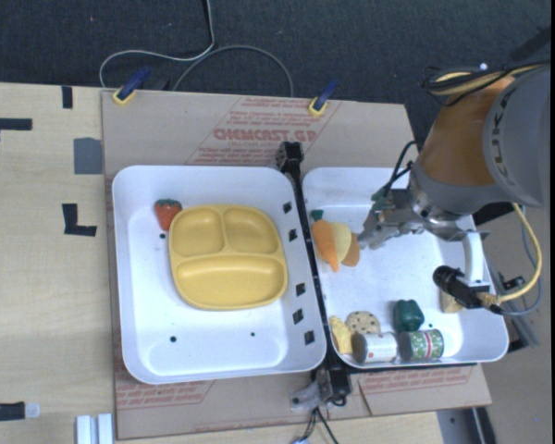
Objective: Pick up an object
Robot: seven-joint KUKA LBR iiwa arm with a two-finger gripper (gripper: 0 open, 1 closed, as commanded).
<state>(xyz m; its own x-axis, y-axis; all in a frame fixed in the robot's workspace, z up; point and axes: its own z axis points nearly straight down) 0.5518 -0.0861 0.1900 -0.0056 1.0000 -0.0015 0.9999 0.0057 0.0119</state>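
Orange fruit [334,244] lay just beside the hand [377,228], whose grip state I could not tell; its rounded skin might slip away sideways.

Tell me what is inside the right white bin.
The right white bin holds an orange fruit piece, a cookie, a dark green object and a can. The arm covers its upper right corner.

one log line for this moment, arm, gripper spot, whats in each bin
arm: over right bin | gripper: beside orange fruit, nothing seen held | left bin: yellow tray, strawberry | right bin front: cookie, can
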